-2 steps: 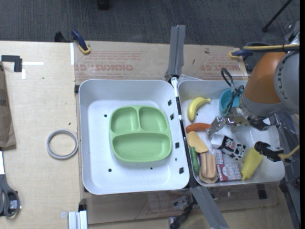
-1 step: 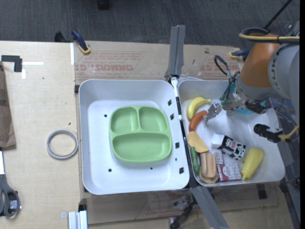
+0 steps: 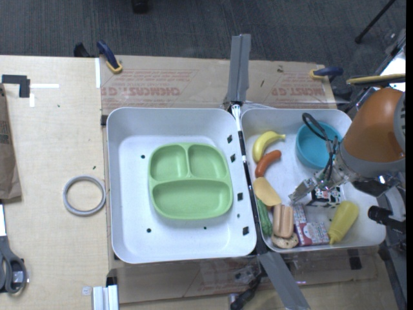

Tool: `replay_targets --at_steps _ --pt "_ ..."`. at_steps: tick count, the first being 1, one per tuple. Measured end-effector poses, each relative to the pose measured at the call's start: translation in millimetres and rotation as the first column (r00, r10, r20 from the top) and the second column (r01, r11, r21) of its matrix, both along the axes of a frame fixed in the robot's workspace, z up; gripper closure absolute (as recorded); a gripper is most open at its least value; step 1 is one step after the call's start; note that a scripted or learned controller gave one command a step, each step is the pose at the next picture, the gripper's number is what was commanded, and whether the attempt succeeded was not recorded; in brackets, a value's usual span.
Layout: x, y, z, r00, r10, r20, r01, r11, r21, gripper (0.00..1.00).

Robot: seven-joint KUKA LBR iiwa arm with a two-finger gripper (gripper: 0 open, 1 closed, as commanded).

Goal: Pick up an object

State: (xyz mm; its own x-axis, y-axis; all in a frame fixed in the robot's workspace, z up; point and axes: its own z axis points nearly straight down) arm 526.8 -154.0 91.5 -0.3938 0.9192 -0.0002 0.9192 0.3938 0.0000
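Since a divided green plate (image 3: 190, 189) was left alone in the left bin (image 3: 122, 173), candidate objects (banana (image 3: 266, 142), blue bowl (image 3: 316, 146), yellow bottle (image 3: 342, 221)) were crowded rightward, where the gripper (image 3: 316, 191) was lowered, its spread undeterminable.

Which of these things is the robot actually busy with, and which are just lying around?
Job: gripper, right bin with banana, blue cup, yellow bottle, hot dog.
Lying about: green tray, tape ring, scissors.
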Motion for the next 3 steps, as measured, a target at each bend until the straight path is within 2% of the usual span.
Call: replay_targets --at_steps 1,2,3 --pt "57.1 46.5 -0.4 0.997 0.078 -0.001 -0.078 0.997 0.002 0.0" --pt "113.4 54.2 0.8 0.998 0.056 0.003 -0.056 0.998 0.003 0.0" --pt "114.0 52.5 10.8 0.998 0.057 0.004 -0.057 0.998 0.0 1.0"
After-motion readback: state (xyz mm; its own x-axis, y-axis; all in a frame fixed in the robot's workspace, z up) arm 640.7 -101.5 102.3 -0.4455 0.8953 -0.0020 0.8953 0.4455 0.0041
